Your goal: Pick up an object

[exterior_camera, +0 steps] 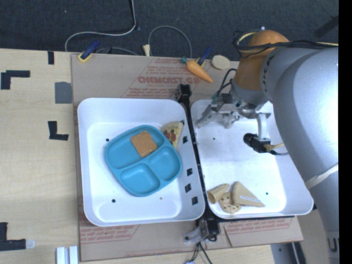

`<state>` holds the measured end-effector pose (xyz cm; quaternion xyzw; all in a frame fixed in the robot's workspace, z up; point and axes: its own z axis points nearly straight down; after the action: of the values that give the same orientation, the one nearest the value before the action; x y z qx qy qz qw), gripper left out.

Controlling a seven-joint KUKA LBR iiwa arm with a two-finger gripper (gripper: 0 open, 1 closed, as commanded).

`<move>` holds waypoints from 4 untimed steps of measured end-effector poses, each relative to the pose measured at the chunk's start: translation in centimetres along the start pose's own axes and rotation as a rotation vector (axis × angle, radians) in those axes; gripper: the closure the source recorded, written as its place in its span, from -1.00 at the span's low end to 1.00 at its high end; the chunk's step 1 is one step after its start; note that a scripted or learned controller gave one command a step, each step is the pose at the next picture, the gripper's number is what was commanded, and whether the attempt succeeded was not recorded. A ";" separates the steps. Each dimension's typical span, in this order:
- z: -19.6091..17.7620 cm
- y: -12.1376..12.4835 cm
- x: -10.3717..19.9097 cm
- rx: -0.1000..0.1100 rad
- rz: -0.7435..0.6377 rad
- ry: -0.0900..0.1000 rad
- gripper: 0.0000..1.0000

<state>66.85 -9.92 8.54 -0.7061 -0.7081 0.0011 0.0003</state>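
Two shallow white bins sit side by side on a printed cardboard sheet (159, 78) over a pale wood bench (33, 164). Both bins are glossy moulded plastic with rounded corners.

Left bin (93, 202): a blue tray (144, 161), smooth plastic, rounded, split into three compartments, lying at a slant. A flat tan toast slice (144, 143), roughly square, lies in the tray's upper compartment. A pale yellow wedge with dark specks, like a pizza slice (173, 131), rests just beside the tray's upper right edge, near the bin wall.

Right bin (291, 197): near the front edge, two beige pieces touching each other. One is a pointed cone (245, 196), smooth, tip toward the right. The other is a short waffle-like piece (221, 196) with a dotted end, left of the cone.

The arm (308, 98) enters from the right, matte grey casing with an orange band. The gripper (223, 113) hangs over the back left part of the right bin, well apart from the cone pieces. Grey metal parts and black cabling crowd the wrist; whether it is open or closed cannot be told, and nothing is seen held in it.

Behind the bins on the cardboard: an orange carrot (198, 71), tapered, and a small cream oval piece (220, 62). White cables (132, 15) loop over dark carpet (55, 10).
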 end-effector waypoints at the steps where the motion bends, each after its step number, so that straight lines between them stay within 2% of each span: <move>1: 0.0 0.0 0.2 -0.001 0.002 -0.005 -1.00; 2: 0.0 0.0 -0.2 -0.003 0.002 0.000 -1.00; 3: -1.0 0.1 -0.2 -0.004 0.000 -0.002 1.00; 4: -10.4 -6.3 5.7 -0.006 -0.002 0.004 1.00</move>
<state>60.55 -4.23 18.99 -0.7052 -0.7090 -0.0025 -0.0005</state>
